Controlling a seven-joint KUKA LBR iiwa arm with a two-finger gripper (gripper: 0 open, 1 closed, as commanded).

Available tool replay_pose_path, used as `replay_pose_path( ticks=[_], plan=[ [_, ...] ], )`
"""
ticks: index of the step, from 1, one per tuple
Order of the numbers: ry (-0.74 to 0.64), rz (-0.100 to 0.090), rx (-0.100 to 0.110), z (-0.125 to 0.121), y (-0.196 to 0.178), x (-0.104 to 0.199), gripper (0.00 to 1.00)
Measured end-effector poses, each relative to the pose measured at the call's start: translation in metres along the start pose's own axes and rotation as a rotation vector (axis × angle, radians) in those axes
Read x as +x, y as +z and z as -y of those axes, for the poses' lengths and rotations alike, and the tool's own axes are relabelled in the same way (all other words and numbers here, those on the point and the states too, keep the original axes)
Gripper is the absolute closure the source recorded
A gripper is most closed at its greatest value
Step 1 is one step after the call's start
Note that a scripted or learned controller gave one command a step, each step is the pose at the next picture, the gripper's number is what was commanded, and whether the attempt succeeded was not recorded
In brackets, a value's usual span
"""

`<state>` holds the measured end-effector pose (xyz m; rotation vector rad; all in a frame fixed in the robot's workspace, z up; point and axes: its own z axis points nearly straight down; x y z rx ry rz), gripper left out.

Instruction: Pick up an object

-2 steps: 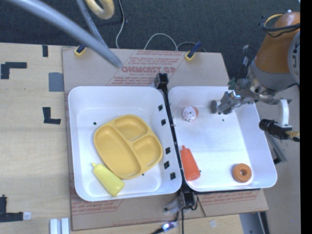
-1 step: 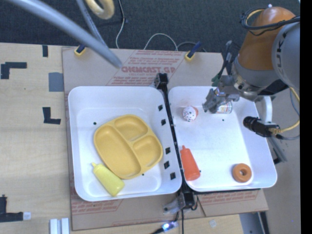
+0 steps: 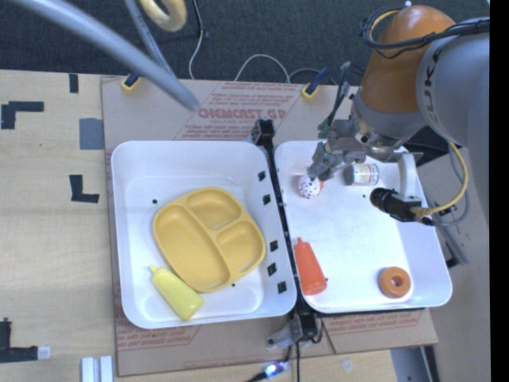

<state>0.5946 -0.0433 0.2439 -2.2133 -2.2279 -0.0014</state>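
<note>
Right now my claw is low in the right bin, near its upper left part. A small white ball with red dots sits just under my claw's tip, on the bin floor, close to the wall between the two bins. I cannot tell if my claw is squeezed or let go, and I cannot tell if it touches the ball.

Just to the right of my claw lies a little jar with a label. The words on it are too small to read. Lower down in the same bin, an orange bottle lies along the left wall. A brown donut rests near the lower right corner of that bin.

Over in the left bin there is a yellow plate with three parts. A yellow bottle lies just beside the plate, at its lower left edge.

Both bins sit on a sheet of brown cardboard. It has red writing at the top that looks like "CHEMCAST", with more letters after it that I cannot read well.

My arm comes in from the upper right of the picture. It is grey with a big orange band. Part of the name "KUKA" shows in dark letters on its side.
</note>
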Motion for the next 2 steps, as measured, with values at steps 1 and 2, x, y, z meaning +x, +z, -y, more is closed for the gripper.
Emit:
replay_pose_path(
  ticks=[1,2],
  plan=[
    [0.000,0.000,0.001,0.001,-0.001,0.049,1.00],
    [0.000,0.001,0.002,-0.011,0.014,0.103,1.00]
  ],
)
